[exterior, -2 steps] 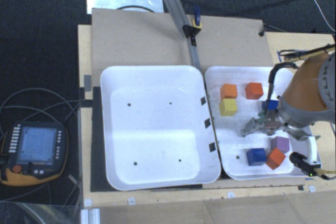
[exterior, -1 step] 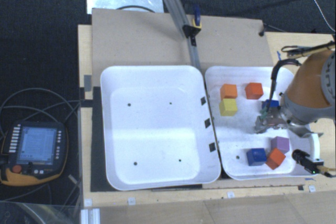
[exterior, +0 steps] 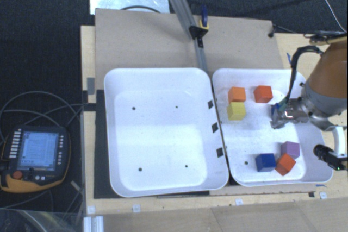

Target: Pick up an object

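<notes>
Cubes are the candidates for pickup, and all six lie in the right-hand shallow white plastic bin (exterior: 247,76). The claw (exterior: 280,117) sits low over the bin's right-centre, on bare floor between the two groups of cubes; whether it is spread or closed cannot be told from this slant, and nothing is seen in its hold. The grey arm with the orange band (exterior: 329,76) enters from the right edge of the frame.

Nearest up-left of the claw is the red cube (exterior: 263,93). Further left are the orange cube (exterior: 236,94) and, touching just below it, the yellow cube (exterior: 236,111). Toward the lower right, the purple cube (exterior: 291,149), the red-orange cube (exterior: 286,163) and the blue cube (exterior: 265,162) crowd together, which likely hampers a clean grasp. The red cube stands apart, seemingly the easier target.

The left-hand white bin (exterior: 157,76) adjoins on the cardboard-covered surface (exterior: 147,35). A control pendant (exterior: 33,159) rests at lower left.
</notes>
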